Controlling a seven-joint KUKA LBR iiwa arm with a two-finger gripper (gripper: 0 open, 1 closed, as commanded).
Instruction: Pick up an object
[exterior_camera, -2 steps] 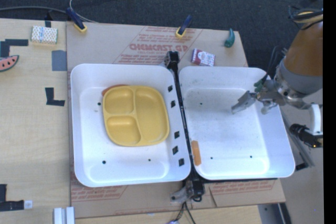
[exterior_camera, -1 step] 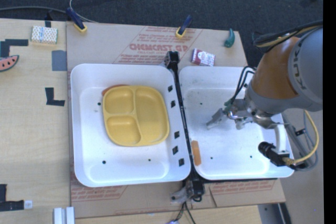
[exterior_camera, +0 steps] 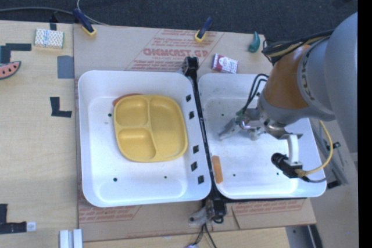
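Arm enters from the right; jaws [exterior_camera: 232, 126] low over the middle of the right bin [exterior_camera: 256, 183], pointing toward the divider between the bins. Jaws appear slightly parted, nothing visible between them; exact gap hard to read.

Small orange object [exterior_camera: 217, 168] lies on the right bin's floor at its left edge, near the front-left corner, just beside the divider. It sits apart from the jaws, nearer the front.

Left bin [exterior_camera: 93, 183] holds a yellow compartment plate [exterior_camera: 150, 126], roughly centered, with a reddish item [exterior_camera: 119, 100] peeking out at its back-left rim, mostly hidden.

Small red-and-white packet [exterior_camera: 224, 63] rests on the surface behind the right bin.
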